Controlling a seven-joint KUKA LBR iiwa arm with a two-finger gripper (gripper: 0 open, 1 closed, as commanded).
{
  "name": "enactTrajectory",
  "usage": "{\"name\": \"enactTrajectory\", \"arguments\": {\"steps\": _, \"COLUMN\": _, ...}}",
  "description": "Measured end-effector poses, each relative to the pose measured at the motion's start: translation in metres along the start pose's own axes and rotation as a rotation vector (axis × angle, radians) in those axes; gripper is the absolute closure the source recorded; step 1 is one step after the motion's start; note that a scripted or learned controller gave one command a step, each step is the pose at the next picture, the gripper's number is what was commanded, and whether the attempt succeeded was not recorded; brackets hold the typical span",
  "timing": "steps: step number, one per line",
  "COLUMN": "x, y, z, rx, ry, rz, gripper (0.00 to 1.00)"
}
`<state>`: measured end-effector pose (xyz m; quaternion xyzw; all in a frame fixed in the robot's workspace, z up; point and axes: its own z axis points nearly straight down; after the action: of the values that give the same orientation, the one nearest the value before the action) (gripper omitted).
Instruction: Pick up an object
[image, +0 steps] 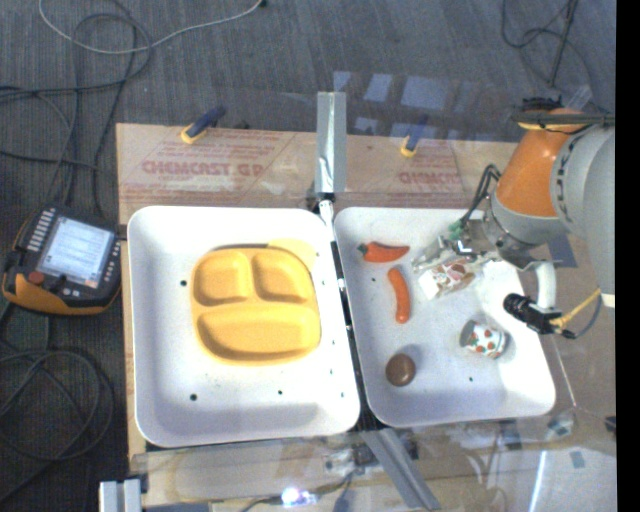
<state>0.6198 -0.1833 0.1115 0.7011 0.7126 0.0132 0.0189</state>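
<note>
The right bin (520, 395) holds several small things. A short orange carrot-like piece (385, 252) lies at its back left, and an orange sausage (400, 295) lies just in front of it. Near the front sits a brown round piece (400, 369). A small white item with red and green marks (485, 340) rests at the right. A crinkled clear packet (447, 277) lies at the back middle. My gripper (458, 242) hangs low at the packet's back edge, touching or nearly touching it.
The left bin (160, 400) holds a yellow divided tray (256, 303). A metal divider post (328, 140) stands between the bins at the back. A teach pendant (65, 260) lies off the bench to the left.
</note>
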Motion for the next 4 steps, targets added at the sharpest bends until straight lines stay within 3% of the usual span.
{"name": "enactTrajectory", "arguments": {"steps": 1, "x": -0.014, "y": 0.002, "z": 0.0, "rx": -0.006, "ry": -0.001, "rz": -0.008, "gripper": 0.0}}
{"name": "enactTrajectory", "arguments": {"steps": 2, "x": -0.024, "y": 0.017, "z": 0.007, "rx": 0.016, "ry": 0.02, "rz": -0.023, "gripper": 0.0}}
{"name": "enactTrajectory", "arguments": {"steps": 3, "x": -0.023, "y": 0.02, "z": -0.005, "rx": 0.011, "ry": 0.016, "rz": -0.028, "gripper": 1.0}}
{"name": "enactTrajectory", "arguments": {"steps": 4, "x": 0.019, "y": 0.039, "z": -0.14, "rx": 0.045, "ry": 0.008, "rz": -0.087, "gripper": 1.0}}
